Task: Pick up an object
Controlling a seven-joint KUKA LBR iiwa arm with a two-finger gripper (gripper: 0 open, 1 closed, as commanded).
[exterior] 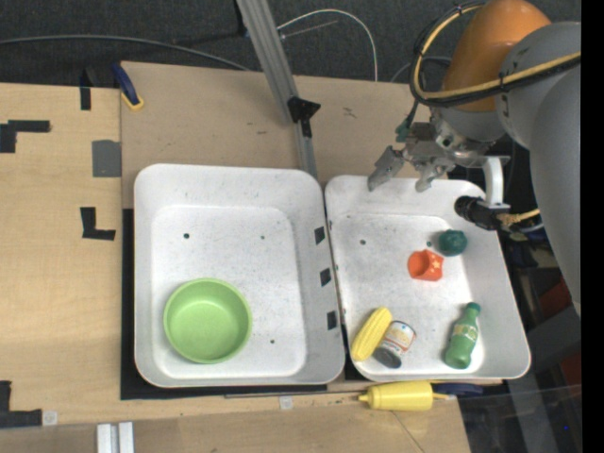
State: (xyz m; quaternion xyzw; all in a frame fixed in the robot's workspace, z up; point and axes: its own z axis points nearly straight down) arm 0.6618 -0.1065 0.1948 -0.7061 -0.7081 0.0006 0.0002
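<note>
Well, I am hovering my gripper [403,176], fingers spread and gripping nothing, above the far rim of the right bin [351,192], with the orange cup [425,265] lying nearer inside it, unpicked.

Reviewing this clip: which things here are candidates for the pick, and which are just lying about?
Pick candidates, in the right bin under the gripper:
orange cup
teal ball
green bottle
corn cob
small can

Lying about:
green bowl in the left bin
yellow bottle on the bench
</note>
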